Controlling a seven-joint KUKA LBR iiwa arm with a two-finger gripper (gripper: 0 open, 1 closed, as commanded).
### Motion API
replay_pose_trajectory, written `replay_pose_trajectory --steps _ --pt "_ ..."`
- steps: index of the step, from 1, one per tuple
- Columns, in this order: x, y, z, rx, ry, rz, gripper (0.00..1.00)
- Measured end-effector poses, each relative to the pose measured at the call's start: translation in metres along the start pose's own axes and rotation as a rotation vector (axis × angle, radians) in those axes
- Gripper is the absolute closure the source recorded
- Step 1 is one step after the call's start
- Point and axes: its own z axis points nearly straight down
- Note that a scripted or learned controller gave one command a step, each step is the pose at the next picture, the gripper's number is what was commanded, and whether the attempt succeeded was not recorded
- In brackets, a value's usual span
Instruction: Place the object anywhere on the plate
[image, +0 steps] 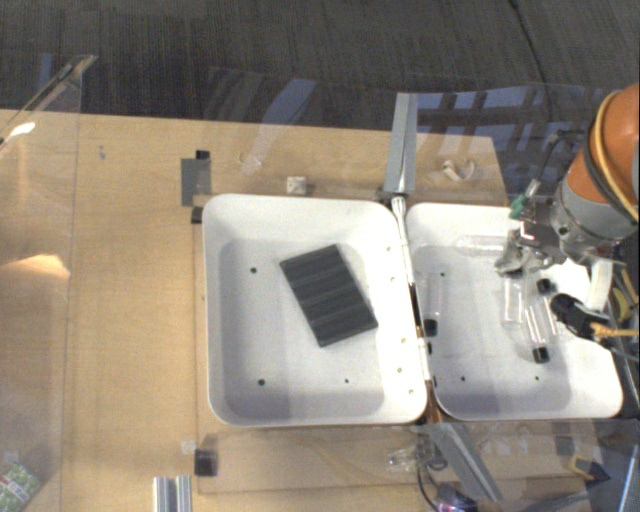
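One gripper (528, 322) low over right bin (470, 395), toward its right side; spread or pressed together, we cannot tell. One dark ribbed plate (328, 295) lies askew in left bin (225, 300). We count two bins, side by side. Where object lies, we cannot tell.

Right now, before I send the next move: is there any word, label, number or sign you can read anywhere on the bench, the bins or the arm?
None can be read.
The dark ribbed plate in the left bin bears no marking.
A small printed scrap at the bench's lower left corner is too small and blurred to read.
The gripper over the right bin shows no legible label.
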Motion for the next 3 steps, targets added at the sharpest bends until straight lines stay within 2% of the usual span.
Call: replay_pose_trajectory --steps 1,2,3 --pt "-0.007 0.051 -0.022 0.002 -0.001 0.287 1.0" --pt "-0.022 0.042 -0.072 0.002 -0.001 0.613 1.0" --pt "-0.033 0.074 -0.096 0.004 -0.003 0.921 1.0"
